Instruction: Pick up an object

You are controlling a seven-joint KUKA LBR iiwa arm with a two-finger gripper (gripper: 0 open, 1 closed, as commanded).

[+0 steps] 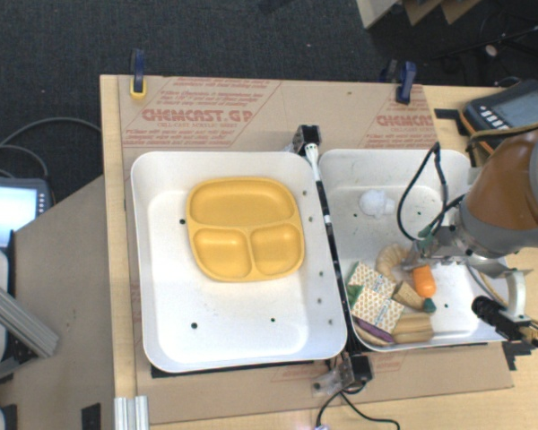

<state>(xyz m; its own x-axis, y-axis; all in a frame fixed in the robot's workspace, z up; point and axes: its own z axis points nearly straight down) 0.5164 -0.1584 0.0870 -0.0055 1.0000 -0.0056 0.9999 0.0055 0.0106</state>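
Note:
The right bin (341, 177) holds a cluster of small objects at its near side. An orange carrot-like piece (424, 282) lies there, next to a tan bristly item (392, 260) and a patterned cloth pouch (373, 296). A tan wooden block (411, 330) and a purple piece (371, 331) rest by the near wall. A white round object (374, 202) sits alone further back. My gripper (430, 258) reaches in from the right, low over the cluster, just above the orange piece.
The left bin (152, 240) carries a yellow divided plate (246, 227). A black cable loops over the right bin (421, 186) near the arm's wrist. Clamps stand at the board's far edge (138, 83).

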